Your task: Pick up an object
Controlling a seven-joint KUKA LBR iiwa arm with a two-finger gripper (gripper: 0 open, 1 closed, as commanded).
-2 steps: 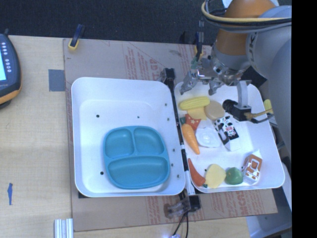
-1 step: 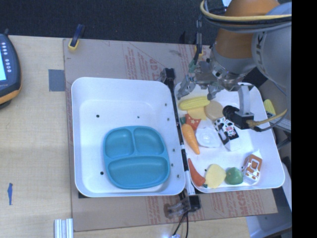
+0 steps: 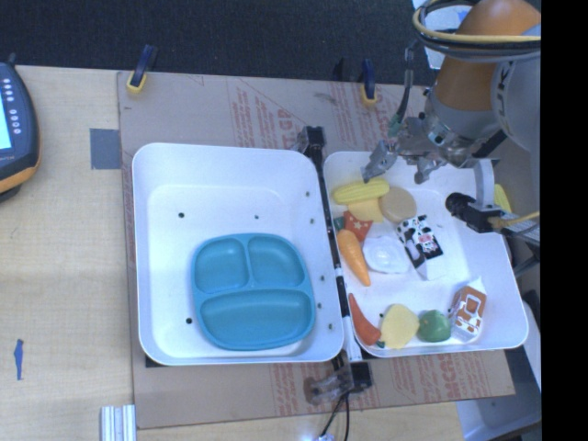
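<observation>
Gleaming metal claw point(image 3: 401, 162) above smooth yellow corn point(image 3: 360, 192).

Jaws point(image 3: 401, 163) spread, empty, above yellow corn point(image 3: 360, 192), right bin point(image 3: 496, 338).

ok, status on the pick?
Gripper open above the right bin's far edge, holding nothing. Toy corn just below it. Carrot and other toys crowd close.
</observation>
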